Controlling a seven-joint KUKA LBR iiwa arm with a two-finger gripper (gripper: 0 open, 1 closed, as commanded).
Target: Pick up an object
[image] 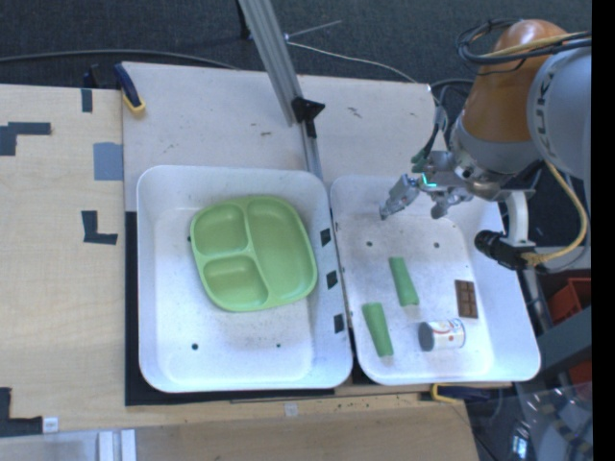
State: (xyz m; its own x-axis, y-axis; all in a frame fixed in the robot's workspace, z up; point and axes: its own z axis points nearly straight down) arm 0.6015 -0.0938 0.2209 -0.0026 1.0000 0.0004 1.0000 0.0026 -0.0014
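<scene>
Fingers [416,200] spread open, gripping nothing, poised above upper part of right bin [500,358]. Lower in that bin: two smooth green sticks [403,281] [377,329], flat brown bar [466,299], small white cylinder [442,334]. Glossy green divided plate [254,252] in left bin [168,353].

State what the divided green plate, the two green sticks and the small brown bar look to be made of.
Divided green plate: probably moulded plastic, one even pale green with a soft sheen on its ridges.
Two green sticks: matte, uniformly green, perhaps plastic or foam; the view leaves it open.
Small brown bar: dark brown with a segmented face, like toy chocolate, likely plastic; too small for certainty.
</scene>
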